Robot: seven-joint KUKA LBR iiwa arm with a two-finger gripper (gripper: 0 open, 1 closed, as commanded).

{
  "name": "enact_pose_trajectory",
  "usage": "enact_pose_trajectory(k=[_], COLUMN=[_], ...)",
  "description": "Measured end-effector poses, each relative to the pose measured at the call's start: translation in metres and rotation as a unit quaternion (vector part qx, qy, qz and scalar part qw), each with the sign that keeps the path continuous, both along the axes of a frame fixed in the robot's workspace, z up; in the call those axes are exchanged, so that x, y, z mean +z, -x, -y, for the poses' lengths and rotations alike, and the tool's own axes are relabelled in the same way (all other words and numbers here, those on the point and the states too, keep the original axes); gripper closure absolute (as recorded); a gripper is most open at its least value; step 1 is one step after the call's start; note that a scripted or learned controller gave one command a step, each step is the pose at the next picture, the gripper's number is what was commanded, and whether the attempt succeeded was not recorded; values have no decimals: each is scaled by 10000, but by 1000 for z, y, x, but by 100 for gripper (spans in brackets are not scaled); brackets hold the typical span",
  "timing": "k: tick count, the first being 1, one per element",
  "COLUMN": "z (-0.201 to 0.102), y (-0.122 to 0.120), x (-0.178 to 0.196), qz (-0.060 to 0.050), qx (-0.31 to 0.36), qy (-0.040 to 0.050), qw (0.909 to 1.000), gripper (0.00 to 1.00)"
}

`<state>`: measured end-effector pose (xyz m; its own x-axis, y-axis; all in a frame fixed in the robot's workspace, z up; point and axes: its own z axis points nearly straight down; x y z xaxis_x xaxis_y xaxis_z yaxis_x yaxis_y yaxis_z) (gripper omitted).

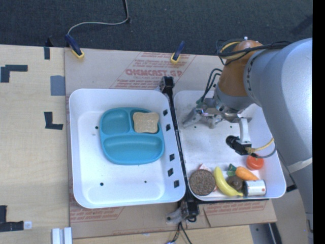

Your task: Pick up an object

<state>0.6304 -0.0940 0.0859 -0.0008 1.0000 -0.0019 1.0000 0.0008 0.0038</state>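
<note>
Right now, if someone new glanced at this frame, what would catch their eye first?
Probably the bright blue divided plate in the left bin, with a slice of bread in its upper right compartment. Next, the big grey arm filling the right side, its gripper low over the right bin. Then the toy food huddled along that bin's near edge: banana, carrot and a round brown patty.

Single fixed camera above the bench (pixel 30 136), looking down at a slant. Both white bins (pixel 81 151) lie in frame.
</note>
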Motion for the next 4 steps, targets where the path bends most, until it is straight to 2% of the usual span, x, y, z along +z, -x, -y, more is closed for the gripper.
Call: enact_pose_trajectory(k=[2, 3, 4], z=[1, 5, 4], y=[-1, -15, -15], x=[0, 0, 10], qz=[-11, -10, -6], qx=[-1, 7, 13], qy=[-5, -10, -7], qw=[10000, 10000, 10000], gripper=[0, 0, 100])
